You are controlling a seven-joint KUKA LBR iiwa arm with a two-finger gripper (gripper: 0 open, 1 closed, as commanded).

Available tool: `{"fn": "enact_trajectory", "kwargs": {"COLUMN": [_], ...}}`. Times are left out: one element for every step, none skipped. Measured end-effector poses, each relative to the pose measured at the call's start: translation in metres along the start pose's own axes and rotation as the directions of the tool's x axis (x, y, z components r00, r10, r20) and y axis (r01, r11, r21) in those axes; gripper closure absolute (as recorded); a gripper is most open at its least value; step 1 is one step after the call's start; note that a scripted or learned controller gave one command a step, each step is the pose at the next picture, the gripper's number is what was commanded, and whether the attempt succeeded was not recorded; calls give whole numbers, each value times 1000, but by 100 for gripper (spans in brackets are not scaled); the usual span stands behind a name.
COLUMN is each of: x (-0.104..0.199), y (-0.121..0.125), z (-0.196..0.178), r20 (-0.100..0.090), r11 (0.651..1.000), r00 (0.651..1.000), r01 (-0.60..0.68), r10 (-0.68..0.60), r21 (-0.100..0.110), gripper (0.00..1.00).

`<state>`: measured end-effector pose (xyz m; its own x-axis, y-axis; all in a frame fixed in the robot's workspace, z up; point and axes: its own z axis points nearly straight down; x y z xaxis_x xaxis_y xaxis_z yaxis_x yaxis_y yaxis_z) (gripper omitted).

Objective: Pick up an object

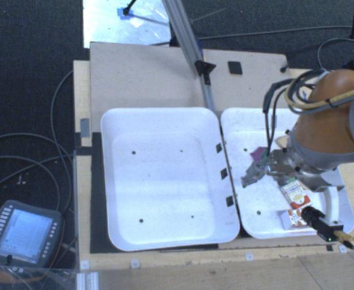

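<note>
Over the right-hand shallow white plastic bin (249, 222), the grey KUKA arm with its orange band (331, 116) reaches in from three o'clock, its two-finger gripper (252, 177) hanging low above the bin's middle. Whether anything sits between the metal parts at its tip cannot be told from this slanted overhead view, and their spacing is equally unclear. A small purple and green object (261, 154) lies just beside the gripper at about one o'clock from it, partly hidden by the wrist, touching or nearly touching the tool; which of the two cannot be told. At the bin's five o'clock corner lies a flat printed packet in white, red and green (295, 201), slanted along the floor of the bin, its upper end tucked under the arm's wrist. The neighbouring left-hand white plastic bin (159, 174) sits at nine o'clock from the gripper, the two bins meeting along a shared edge fitted with small black clips (224, 174). Both rest on a pale wooden bench (147, 71). A grey metal pole (186, 32) slants up from the bench toward twelve o'clock. On the dark carpet at seven o'clock lies a grey handheld control pendant with a lit screen (21, 231).
</note>
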<state>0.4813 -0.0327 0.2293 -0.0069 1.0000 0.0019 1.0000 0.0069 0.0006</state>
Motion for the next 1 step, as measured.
{"fn": "enact_trajectory", "kwargs": {"x": [-3], "y": [0], "z": [-10], "r20": [2], "r11": [1000], "r00": [1000], "r01": [-6], "r10": [6], "r21": [-1], "gripper": [100]}}
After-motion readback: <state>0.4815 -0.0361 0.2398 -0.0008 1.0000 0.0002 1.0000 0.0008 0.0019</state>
